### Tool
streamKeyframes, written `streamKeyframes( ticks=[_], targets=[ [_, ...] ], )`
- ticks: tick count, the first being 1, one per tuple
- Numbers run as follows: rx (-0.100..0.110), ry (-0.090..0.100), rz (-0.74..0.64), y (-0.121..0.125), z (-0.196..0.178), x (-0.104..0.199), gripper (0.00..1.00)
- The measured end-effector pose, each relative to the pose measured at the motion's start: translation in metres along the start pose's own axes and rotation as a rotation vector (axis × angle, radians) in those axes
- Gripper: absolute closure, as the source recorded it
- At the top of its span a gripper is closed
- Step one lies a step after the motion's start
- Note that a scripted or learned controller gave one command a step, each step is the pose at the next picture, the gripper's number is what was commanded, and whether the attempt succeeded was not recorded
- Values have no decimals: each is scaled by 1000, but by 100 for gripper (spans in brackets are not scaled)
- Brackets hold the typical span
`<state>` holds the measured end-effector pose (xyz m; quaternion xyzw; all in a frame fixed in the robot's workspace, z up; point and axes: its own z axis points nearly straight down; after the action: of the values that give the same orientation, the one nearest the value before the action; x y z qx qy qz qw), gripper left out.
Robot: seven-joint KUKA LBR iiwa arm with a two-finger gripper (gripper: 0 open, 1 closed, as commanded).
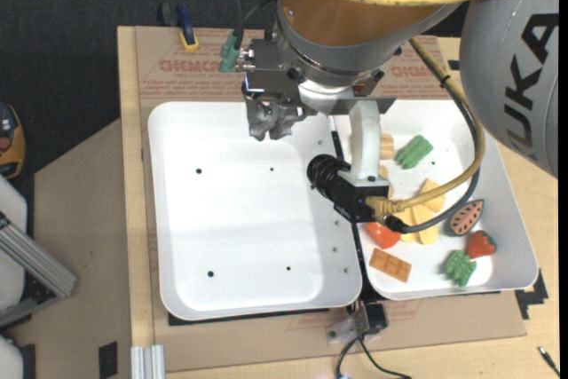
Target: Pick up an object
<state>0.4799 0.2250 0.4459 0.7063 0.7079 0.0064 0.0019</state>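
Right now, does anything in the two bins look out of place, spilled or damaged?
Nothing stands out. The toy foods, among them a green piece, a strawberry and a brown waffle, all lie inside the right bin. None hangs over a rim, and nothing looks broken.

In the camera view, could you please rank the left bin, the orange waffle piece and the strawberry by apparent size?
1. left bin, by far the largest.
2. orange waffle piece.
3. strawberry, only slightly smaller than the waffle piece, so that ranking is unsure.
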Motion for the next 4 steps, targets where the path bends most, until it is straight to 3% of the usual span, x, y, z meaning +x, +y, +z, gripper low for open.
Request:
streamKeyframes(
  ticks=[1,2,3,4],
  targets=[
    [24,-12,4,-3,105,-1,100],
    [0,0,1,0,3,0,100],
    [23,-12,4,-3,103,-1,100],
    [-3,1,1,14,-22,0,100]
  ],
)
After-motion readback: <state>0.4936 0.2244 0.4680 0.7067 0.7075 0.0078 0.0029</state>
